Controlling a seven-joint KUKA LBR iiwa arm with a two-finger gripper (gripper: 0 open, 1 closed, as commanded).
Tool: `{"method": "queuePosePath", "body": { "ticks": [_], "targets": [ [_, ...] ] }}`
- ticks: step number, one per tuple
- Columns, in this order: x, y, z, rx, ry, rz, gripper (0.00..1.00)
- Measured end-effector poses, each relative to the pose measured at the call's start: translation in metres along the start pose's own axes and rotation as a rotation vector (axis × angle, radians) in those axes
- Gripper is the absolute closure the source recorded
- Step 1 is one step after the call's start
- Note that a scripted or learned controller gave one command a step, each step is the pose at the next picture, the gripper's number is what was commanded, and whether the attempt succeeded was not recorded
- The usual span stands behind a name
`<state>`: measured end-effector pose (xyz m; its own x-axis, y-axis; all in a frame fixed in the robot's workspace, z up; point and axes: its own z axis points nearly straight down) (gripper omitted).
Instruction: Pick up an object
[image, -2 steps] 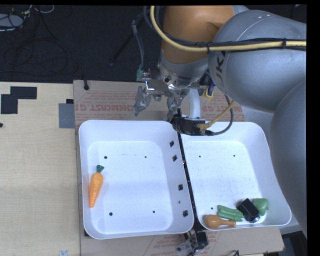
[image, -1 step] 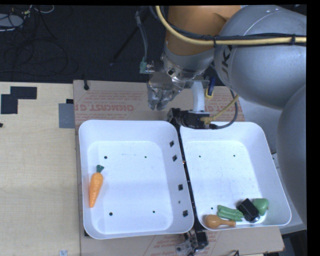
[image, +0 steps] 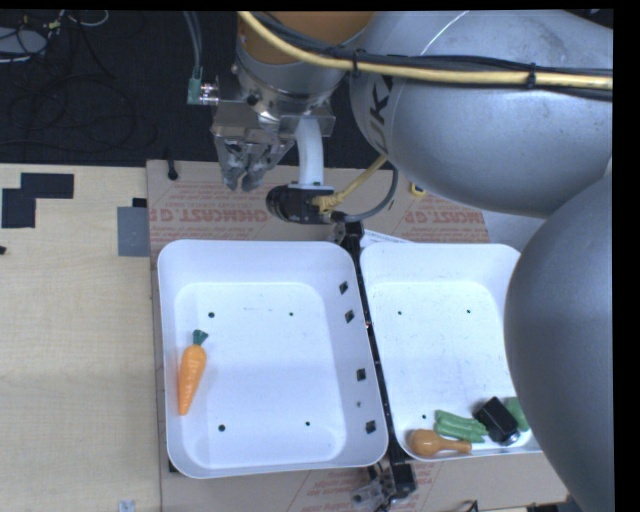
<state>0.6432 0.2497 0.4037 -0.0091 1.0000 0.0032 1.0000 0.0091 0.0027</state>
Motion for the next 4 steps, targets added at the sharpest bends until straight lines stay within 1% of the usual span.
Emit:
{"method": "queuePosePath", "body": {
  "ticks": [1, 2, 3, 4],
  "targets": [
    [-0.005, 0.0, -0.129, -0.007, 0.0, 0.004, 1.0],
    [-0.071, 0.0, -0.038, 0.015, -0.008, 0.014, 1.0],
    [-0.002, 0.0, -0.14, -0.003, 0.0, 0.002, 1.0],
    [-0.087, 0.0, -0.073, 0.013, -0.008, 0.015, 1.0]
  ]
}}
